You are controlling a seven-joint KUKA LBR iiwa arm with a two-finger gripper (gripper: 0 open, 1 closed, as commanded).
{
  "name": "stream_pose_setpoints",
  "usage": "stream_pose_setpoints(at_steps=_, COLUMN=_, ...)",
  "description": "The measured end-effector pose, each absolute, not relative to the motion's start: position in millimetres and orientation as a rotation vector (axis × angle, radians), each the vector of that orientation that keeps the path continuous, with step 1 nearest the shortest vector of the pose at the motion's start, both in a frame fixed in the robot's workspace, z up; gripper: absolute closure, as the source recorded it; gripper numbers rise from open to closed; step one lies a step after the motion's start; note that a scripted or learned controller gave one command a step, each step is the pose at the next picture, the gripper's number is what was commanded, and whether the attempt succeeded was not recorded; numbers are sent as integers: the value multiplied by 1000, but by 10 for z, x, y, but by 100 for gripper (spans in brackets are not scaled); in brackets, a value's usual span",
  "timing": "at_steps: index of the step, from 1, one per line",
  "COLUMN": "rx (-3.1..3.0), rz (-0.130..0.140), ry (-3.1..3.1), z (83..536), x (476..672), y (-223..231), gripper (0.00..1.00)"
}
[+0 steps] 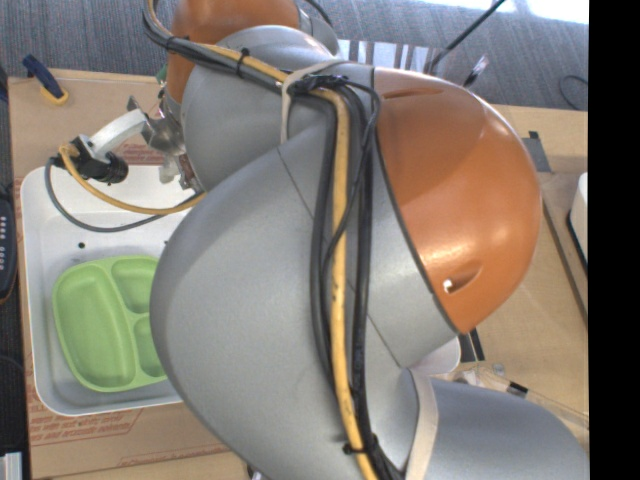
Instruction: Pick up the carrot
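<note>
My arm [330,268] is leaning way over the left bin [40,268], above the green tray [95,323] — looks like I'm on the reach-in step. Can't spot the carrot or tell my hand's state from here, so next I need to find it.

Fixed above the bench, looking down at a slant — very near the arm [340,268], which blocks most of the frame. Left of arm: white bin [40,268] corner — green tray [100,323] inside.
</note>
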State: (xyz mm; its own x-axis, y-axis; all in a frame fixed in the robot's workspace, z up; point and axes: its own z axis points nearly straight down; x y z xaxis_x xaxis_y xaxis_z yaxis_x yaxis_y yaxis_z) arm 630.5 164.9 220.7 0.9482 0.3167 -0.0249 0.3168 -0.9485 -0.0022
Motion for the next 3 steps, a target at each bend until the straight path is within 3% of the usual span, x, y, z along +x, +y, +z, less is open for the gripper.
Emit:
stream_pose_setpoints(at_steps=1, rx=3118, rz=-33, ry=433, z=876, x=5344, y=1073, gripper=0)
stream_pose_setpoints(at_steps=2, rx=3124, rz=-49, ry=468, z=988, x=5344, y=1131, gripper=100)
stream_pose_setpoints(at_steps=3, rx=3112, rz=-3, ry=482, z=2087, x=5241, y=1788, gripper=100)
